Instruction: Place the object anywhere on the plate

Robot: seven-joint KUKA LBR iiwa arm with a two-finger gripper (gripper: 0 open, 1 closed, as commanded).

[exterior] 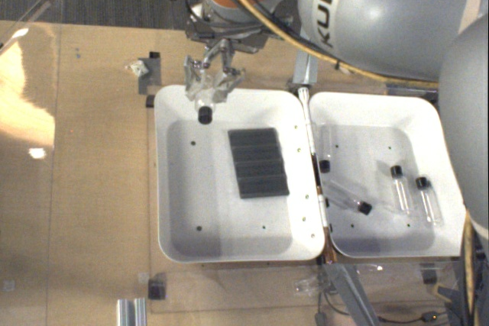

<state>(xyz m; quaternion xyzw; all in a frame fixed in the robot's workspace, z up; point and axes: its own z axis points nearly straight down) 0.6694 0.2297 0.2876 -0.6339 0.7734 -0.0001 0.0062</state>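
A dark ribbed plate [258,163] lies flat in the middle of the left bin [177,225]. My gripper [208,90] hangs over that bin's far left corner, well up and to the left of the plate. Between its fingers is a clear vial [202,103], held upright with its black cap pointing down just above the bin floor. The orange band and grey arm come in from the upper right.
The right bin [428,240] holds several clear vials with black caps, lying loose across its floor. A small black block [150,76] sits on the bench beside the left bin's far left corner. The wooden bench stretches out to the left.
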